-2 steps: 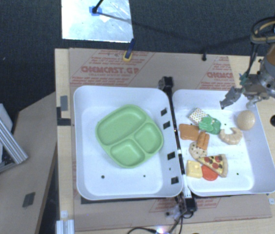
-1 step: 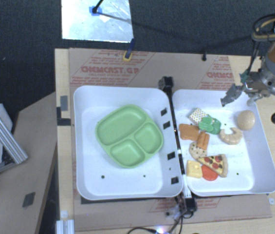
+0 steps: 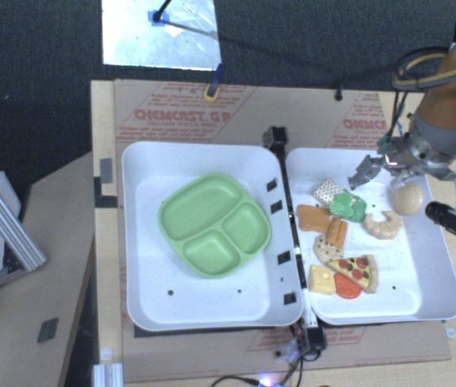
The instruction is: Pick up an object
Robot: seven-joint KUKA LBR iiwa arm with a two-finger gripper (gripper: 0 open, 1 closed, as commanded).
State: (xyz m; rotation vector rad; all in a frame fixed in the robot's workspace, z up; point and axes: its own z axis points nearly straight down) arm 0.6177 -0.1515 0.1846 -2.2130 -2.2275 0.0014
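Camera view looks down on my bench [image 3: 106, 216] with two white bins side by side. The left bin [image 3: 143, 297] has a green plate [image 3: 214, 225] with three parts in it, sitting alone, so it looks like a place to put food. All the toy food is bunched in the right bin [image 3: 433, 293], so that is where I must pick. I see a pizza slice [image 3: 356, 269], a yellow cheese block [image 3: 322, 280], a red tomato slice [image 3: 346, 287], a cookie [image 3: 324, 250], a green veggie [image 3: 347, 207], a croissant [image 3: 384, 225] and a tan egg [image 3: 407, 199]. My gripper [image 3: 370, 169] hangs over the top of the right bin, just beside the green veggie. Its fingers look a little apart, and nothing sits between them. I think I need to go lower to grab something.
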